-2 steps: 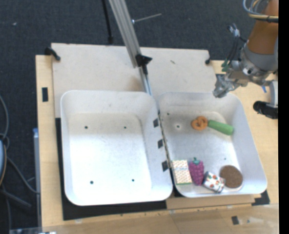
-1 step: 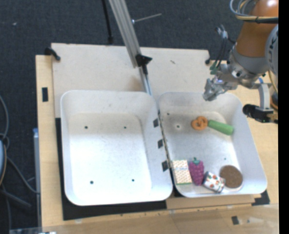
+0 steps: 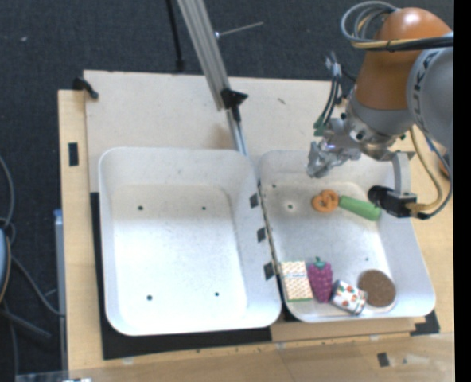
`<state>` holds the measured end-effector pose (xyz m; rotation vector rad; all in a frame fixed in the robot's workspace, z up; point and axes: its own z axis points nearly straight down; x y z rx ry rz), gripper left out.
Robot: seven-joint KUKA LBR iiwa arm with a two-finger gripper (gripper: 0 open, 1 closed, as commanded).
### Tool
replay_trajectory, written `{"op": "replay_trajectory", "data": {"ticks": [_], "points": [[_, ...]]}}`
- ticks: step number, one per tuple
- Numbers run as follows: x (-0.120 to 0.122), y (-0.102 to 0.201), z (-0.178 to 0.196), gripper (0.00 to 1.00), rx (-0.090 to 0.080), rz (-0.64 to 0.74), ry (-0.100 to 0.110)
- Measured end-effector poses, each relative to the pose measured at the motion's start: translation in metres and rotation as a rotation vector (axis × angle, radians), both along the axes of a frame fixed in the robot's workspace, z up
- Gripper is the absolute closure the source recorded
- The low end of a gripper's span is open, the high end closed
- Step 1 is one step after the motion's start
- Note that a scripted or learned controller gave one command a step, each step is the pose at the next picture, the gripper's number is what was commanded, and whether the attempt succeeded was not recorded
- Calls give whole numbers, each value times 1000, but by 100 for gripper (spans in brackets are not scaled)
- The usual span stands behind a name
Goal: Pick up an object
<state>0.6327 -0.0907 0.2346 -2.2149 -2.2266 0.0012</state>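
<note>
A: What is counted on the pale wooden bench (image 3: 164, 110), from the largest down?

B: 2 shallow white plastic bins are seen side by side, the left white bin (image 3: 124, 213) and the right white bin (image 3: 395, 253). 1 grey arm with an orange band (image 3: 391, 54) is seen reaching in from the right, and 1 silver metal pole (image 3: 204, 42) is slanted down toward the seam between the bins.

A: And the smaller things?

B: 5 are counted, all in the right white bin. 1 toy carrot with an orange round head and a green stalk (image 3: 347, 205) is placed near the far half. Along the near edge 1 tan and green rectangular packet (image 3: 296, 280), 1 dark pink berry-shaped toy with a green top (image 3: 320, 281), 1 brown round disc (image 3: 376, 287) and 1 small white can with red spots (image 3: 348, 296) are grouped closely.

A: How is the carrot laid?

B: Its long axis is set roughly left to right, slightly tilted, with the orange head pointed left and the green stalk toward the right wall.

A: And the tool?

B: The two-finger metal gripper (image 3: 325, 159) is seen above the far part of the right bin, just beyond the carrot and apart from it. Whether it is wide or narrow cannot be told; nothing is seen held in it.
</note>
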Motion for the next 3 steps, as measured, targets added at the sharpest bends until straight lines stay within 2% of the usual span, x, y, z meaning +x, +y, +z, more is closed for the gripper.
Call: {"op": "replay_trajectory", "data": {"ticks": [1, 3], "points": [[-21, 47, 12, 100, 2, 2, -2], [-69, 138, -3, 100, 1, 1, 0]]}}
